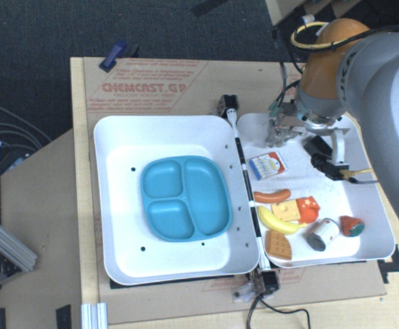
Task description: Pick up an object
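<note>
Jaws (280,134) at right bin's (371,204) far end, grip state unclear, small carton (267,165) just below

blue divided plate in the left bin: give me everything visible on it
The blue plate is a rounded-rectangle tray, looks like matte light-blue plastic, moulded into three compartments: two smaller ones on the left, one long one on the right. It lies flat, slightly rotated, near the middle of the left bin. It holds no items, and its only contact is the bin floor.
</note>
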Controlling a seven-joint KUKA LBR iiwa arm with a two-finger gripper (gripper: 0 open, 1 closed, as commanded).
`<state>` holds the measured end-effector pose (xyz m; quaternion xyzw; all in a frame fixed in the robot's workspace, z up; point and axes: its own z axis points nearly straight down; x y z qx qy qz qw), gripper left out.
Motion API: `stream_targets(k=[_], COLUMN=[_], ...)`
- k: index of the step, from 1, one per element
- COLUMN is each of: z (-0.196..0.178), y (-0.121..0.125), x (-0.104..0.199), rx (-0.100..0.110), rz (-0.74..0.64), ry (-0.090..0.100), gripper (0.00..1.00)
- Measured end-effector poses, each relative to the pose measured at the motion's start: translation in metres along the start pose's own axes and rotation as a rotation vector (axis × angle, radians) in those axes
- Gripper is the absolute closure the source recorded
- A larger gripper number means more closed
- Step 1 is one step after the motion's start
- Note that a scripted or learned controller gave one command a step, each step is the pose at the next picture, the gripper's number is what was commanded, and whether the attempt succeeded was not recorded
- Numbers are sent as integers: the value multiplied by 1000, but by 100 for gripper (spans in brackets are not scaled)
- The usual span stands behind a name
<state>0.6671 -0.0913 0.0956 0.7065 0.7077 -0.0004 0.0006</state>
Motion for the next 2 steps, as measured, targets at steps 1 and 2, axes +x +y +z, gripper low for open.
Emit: stream_targets(k=[1, 2], z=[0, 11], y=[0, -1], x=[0, -10], rx=[1, 2], rz=[0, 2], ry=[0, 1], gripper=[0, 0])
